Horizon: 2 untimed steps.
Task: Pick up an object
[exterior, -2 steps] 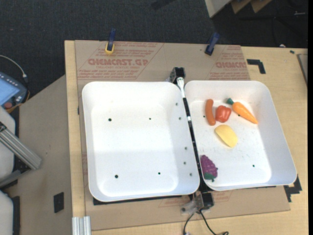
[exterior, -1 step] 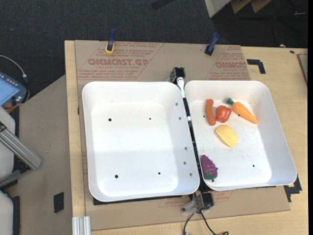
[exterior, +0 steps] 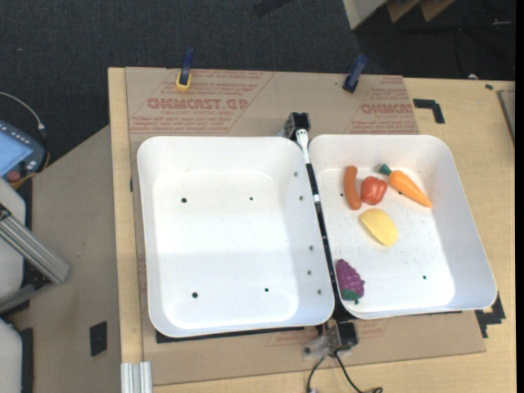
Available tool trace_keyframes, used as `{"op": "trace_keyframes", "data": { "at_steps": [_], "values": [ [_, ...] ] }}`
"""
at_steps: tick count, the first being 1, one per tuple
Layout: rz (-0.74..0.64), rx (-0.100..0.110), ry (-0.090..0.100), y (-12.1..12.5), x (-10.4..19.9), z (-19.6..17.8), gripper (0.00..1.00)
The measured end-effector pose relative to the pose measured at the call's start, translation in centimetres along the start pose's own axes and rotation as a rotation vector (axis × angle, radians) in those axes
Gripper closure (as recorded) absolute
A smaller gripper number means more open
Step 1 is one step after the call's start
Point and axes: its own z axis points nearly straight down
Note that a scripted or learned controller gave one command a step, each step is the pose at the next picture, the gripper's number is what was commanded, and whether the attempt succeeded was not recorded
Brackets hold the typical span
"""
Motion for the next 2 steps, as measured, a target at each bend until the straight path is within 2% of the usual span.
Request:
{"op": "trace_keyframes", "data": {
  "at_steps": [2],
  "values": [
    [0.001,0.004,0.001,0.42,0.0,0.03,1.0]
  ]
}}
